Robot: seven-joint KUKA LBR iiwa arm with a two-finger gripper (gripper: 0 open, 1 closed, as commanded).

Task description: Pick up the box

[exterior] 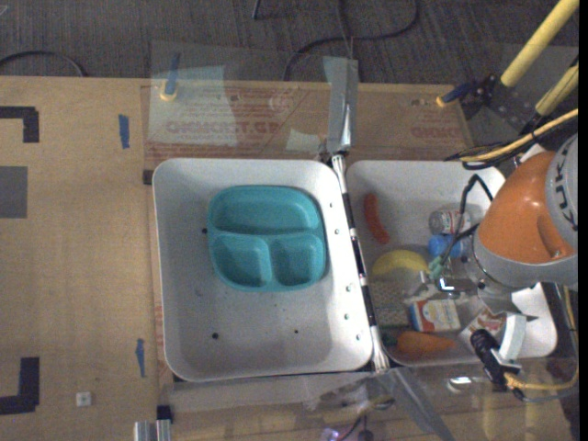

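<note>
A small white and orange box (433, 315) lies in the right bin (397, 191), near its front. The arm's orange band (525, 226) hangs over the right side of that bin. My gripper (449, 284) points down just behind and to the right of the box, very close above its far edge. The arm's body hides much of the gripper.
Around the box lie an orange carrot (424, 343) in front, a yellow fruit (399, 264) behind left, a red sausage-like piece (375, 220), a can (446, 220) and a blue item (445, 246). The left bin (184, 320) holds a teal divided tray (266, 236).
</note>
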